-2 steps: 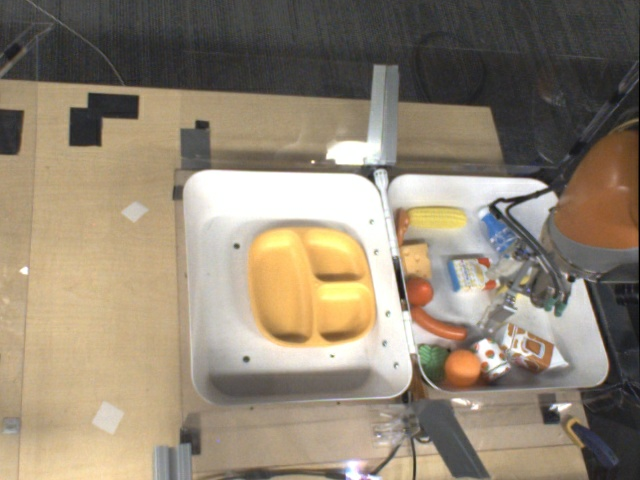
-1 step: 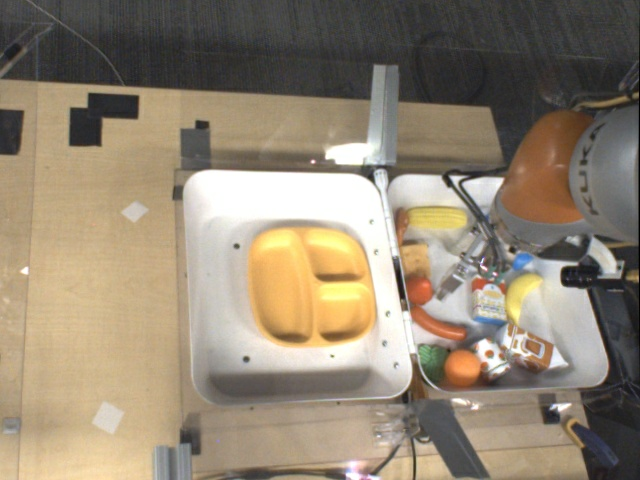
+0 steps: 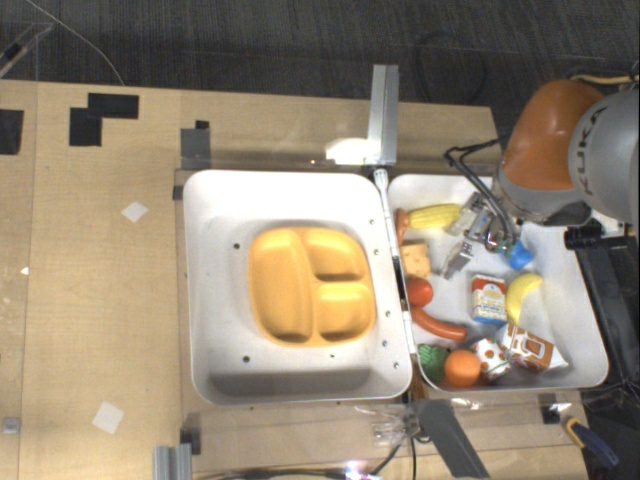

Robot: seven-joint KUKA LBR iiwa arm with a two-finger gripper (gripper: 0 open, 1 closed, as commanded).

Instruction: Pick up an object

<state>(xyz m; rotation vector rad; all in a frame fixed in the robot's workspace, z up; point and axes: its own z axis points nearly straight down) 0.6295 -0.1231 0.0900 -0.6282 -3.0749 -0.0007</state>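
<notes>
Wooden bench top (image 3: 90, 298) fills the left side, with black tape marks near its far edge and a few pale squares on it. On it sit two shallow white bins side by side. The left bin (image 3: 215, 368) holds a yellow divided tray (image 3: 305, 283), lying flat near the middle, one long compartment on its left and two smaller ones on its right.

The right bin (image 3: 590, 358) is crowded with toy food. Along its left wall, from far to near: a corn cob (image 3: 432, 216) lying crosswise, a tan cracker-like square (image 3: 415, 260), a red tomato (image 3: 419, 291), a sausage (image 3: 440, 324), a green piece that looks like broccoli (image 3: 431, 356), and an orange (image 3: 461, 368). Further right are a small carton with a red and blue label (image 3: 488, 299), a yellow lemon-shaped piece (image 3: 523, 293), a blue piece (image 3: 520, 257) partly under the gripper, and a brown and white carton (image 3: 527, 348) near the front.

The gripper (image 3: 463, 253) hangs over the far part of the right bin, just right of the corn cob and cracker; nothing sits between its fingers, and I cannot tell whether they are apart or together. The grey arm with its orange band (image 3: 545, 148) reaches in from the right.
</notes>
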